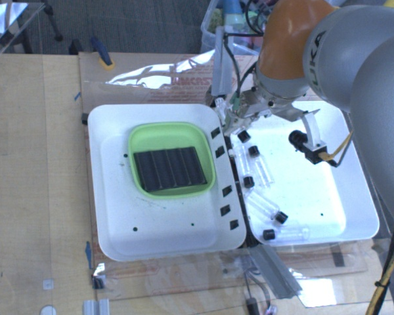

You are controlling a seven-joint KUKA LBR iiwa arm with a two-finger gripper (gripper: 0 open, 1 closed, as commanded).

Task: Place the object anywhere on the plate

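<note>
plate [173,136] sits in the left bin [111,195], green and square, with a dark ribbed slab [169,168] lying flat in it, so the target is already set out within reach of the arm. the claw [231,118] hangs low at the divider between the bins, over the near corner of the right bin [328,195]; whether it is wide or narrow i cannot tell. several clear vials with black caps [257,172] lie loose in the right bin, likely the objects meant for picking, and none looks gripped.
</note>
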